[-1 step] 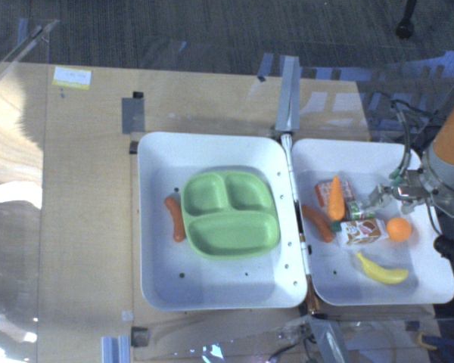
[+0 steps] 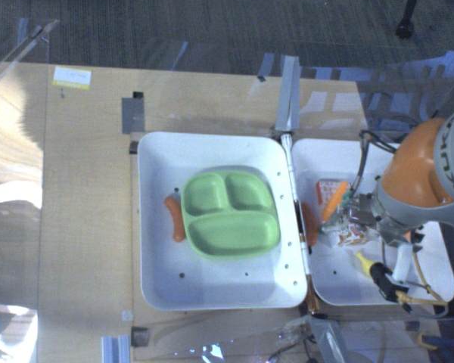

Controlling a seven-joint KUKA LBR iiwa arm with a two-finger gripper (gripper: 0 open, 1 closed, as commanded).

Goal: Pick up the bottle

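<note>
- I am watching the claw (image 2: 357,216) hanging low over the right bin (image 2: 329,274); I am not managing to tell whether it is apart or together.
- Just beneath it, touching or nearly so, what I am taking for the bottle (image 2: 348,235) is lying on its side: clear, crinkly, probably light, slippery and easily crushed, so I am favouring a gentle grip across its middle.
- Just beyond, an orange carrot (image 2: 333,200) is crowding it.
- Farther off, a green divided plate (image 2: 231,214) is sitting in the other bin.

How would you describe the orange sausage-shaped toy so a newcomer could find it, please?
Start at the left white bin, which holds a green divided plate. The toy lies lengthwise against the plate's left edge. It is that bin's only slim orange piece.
</note>
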